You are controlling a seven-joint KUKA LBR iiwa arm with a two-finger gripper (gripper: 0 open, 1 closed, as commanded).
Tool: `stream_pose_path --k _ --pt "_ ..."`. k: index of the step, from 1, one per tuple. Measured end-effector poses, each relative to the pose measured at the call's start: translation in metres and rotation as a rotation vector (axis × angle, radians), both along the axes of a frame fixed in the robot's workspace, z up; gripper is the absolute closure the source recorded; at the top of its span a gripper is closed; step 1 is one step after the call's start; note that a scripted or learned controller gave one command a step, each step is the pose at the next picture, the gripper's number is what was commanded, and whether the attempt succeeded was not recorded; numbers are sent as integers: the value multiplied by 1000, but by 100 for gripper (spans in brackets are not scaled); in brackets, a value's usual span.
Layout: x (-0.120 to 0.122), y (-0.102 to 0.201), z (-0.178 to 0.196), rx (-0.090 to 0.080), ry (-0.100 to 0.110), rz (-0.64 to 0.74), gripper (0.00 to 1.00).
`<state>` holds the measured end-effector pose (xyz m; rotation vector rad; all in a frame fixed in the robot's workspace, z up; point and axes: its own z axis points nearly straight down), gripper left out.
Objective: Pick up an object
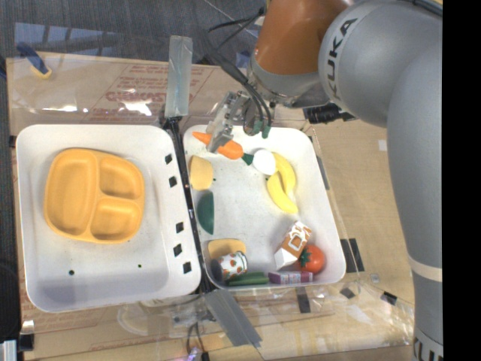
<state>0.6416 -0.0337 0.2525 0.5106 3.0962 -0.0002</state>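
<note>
Looming closest to the lens is the grey arm (pixel 391 74), which I am reaching in from the right toward the far end of the right bin (pixel 325 209). I am hovering my fingers (pixel 222 130) slightly apart, clamped on nothing, just above the carrot (pixel 225 147). I am judging it best to descend straight, straddle the carrot across its width, and avoid nudging the nearby banana (pixel 282 185).
</note>
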Motion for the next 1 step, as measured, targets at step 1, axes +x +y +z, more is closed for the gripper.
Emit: stream_pose_path --k 1 --pt "1 1 11 -1 -3 8 100"
